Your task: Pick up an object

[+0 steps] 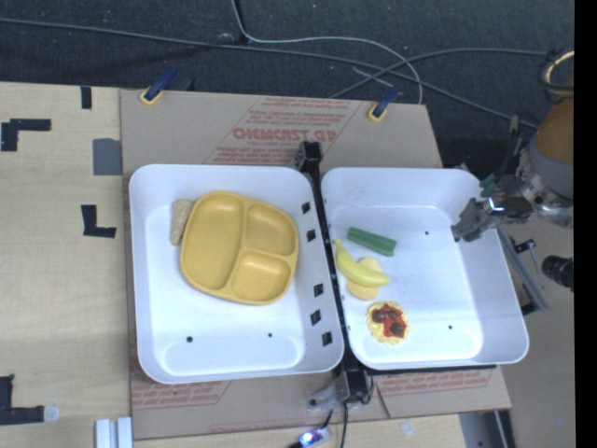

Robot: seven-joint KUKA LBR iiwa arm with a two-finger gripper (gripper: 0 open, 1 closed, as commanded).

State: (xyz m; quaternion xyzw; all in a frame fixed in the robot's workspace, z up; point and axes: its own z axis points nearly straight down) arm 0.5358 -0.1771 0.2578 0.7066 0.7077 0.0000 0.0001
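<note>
Two shallow white bins sit side by side on a cardboard sheet (280, 129) laid over the wooden bench (56, 250), blue-and-yellow clamps (157, 86) pinning the sheet's far edge. In the left bin (159, 343), a yellow divided plate (240, 247) lies toward the far side, tilted slightly, its three compartments bare; a pale, rough-textured piece (179, 220) pokes out from beneath the plate's left edge, near the bin's left wall. A black divider strip (322, 278) runs between the bins. In the right bin (438, 278), three small items cluster along the left wall: a green stick (372, 242) farthest back, a yellow banana-shaped piece (360, 271) just in front of it, and a small tart topped with red and dark spots (387, 322) toward the near-left corner. None of them is touched. The gripper (474, 220) hangs at the right bin's far-right edge, well apart from the cluster, nothing between its dark fingers; whether they are spread or closed cannot be told. Behind it rises the grey arm with its orange band (557, 138)
</note>
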